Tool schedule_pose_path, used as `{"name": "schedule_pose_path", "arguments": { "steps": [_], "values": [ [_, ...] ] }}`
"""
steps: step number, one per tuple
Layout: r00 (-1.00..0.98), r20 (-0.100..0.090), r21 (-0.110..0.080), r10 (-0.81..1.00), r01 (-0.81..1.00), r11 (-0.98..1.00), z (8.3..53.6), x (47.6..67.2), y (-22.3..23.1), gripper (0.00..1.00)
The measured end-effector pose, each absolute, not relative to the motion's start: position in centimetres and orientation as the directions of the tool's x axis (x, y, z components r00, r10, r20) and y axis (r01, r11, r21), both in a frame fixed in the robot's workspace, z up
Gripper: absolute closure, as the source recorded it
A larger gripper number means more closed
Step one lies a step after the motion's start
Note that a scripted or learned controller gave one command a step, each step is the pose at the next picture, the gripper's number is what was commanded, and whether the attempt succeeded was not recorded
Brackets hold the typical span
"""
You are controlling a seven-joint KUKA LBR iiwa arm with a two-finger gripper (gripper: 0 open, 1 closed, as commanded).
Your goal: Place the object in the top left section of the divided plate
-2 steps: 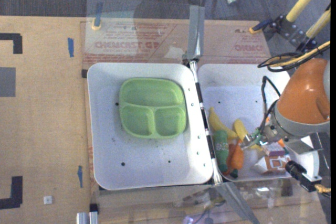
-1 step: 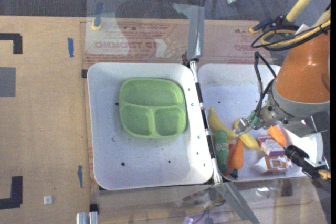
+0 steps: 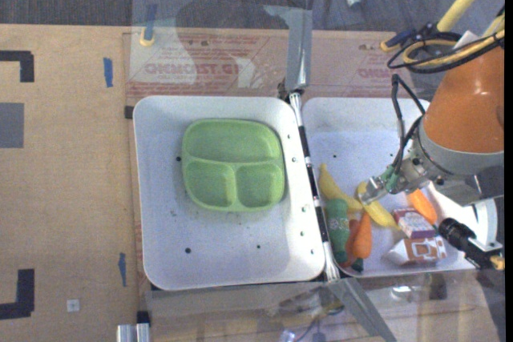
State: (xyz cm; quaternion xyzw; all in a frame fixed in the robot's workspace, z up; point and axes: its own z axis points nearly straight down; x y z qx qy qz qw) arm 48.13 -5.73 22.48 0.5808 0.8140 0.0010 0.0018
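The green divided plate (image 3: 192,142) lies in the left bin (image 3: 160,244), with one wide section at the back and two smaller ones at the front; nothing is in it. My gripper (image 3: 372,191) hangs low in the right bin (image 3: 353,132), right above a pile of toy food. Just under it lie a yellow banana (image 3: 328,181) and another yellow piece (image 3: 381,215). A green vegetable (image 3: 337,215) and an orange carrot (image 3: 361,237) lie in front of them by the divider. The gripper's body hides what is at its tip.
A small red and white carton (image 3: 417,241) and an orange piece (image 3: 422,205) sit at the right bin's front right, beneath the arm. The metal divider (image 3: 305,172) runs between the bins. Yellow and black cables (image 3: 437,44) loop above the arm.
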Motion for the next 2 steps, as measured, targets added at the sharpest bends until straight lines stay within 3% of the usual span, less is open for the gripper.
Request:
{"name": "schedule_pose_path", "arguments": {
  "steps": [1, 2],
  "values": [
    [-0.406, 0.0, 0.001, 0.914, 0.914, 0.406, 20.81, 48.64, 13.37, 1.0],
    [-0.405, 0.0, 0.001, 0.914, 0.914, 0.405, 20.81, 48.65, 13.34, 0.0]
  ]
}}
